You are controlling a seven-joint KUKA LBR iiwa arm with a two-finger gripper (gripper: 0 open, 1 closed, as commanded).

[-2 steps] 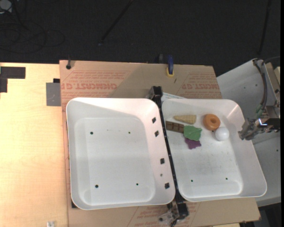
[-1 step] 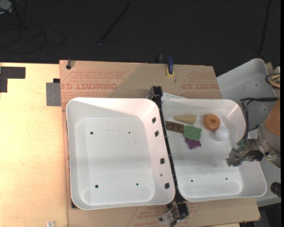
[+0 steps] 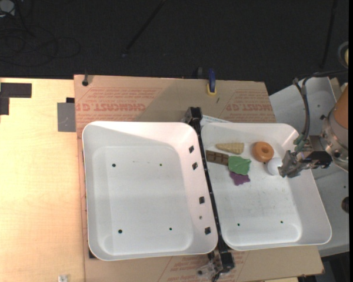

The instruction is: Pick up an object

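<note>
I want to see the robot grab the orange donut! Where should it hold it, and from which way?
Probably from straight above, pinching the ring across its outer edge. The orange donut lies flat in the right bin, with free floor around it. The cone-shaped piece sits apart on its left. The hand is already close, just to the donut's lower right.

1. A robotics lab or test cell: two shallow white bins (image 3: 142, 190) sit side by side on printed cardboard (image 3: 165, 98) at the frame's middle.
2. Loose cables (image 3: 15, 4) trail across the dark floor at upper left.
3. A plain plywood worktop (image 3: 29, 187) fills the left.
</note>
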